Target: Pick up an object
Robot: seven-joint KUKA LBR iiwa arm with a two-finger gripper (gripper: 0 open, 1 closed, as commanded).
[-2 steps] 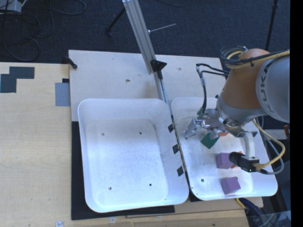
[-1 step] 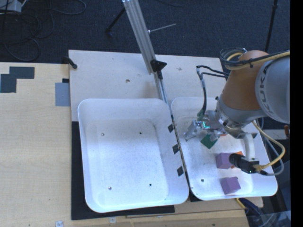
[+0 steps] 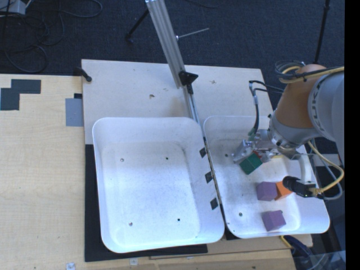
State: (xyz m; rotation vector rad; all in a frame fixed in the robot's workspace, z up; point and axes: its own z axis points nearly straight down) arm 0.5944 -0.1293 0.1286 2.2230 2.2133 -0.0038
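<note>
Presently the gripper (image 3: 252,155) pinches a green block (image 3: 250,163) in the right bin (image 3: 236,218), with two purple blocks (image 3: 266,191) (image 3: 273,220) and an orange piece (image 3: 283,190) toward five o'clock.

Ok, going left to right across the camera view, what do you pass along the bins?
Left bin → right bin → green block at the end effector → purple block → orange block.
</note>
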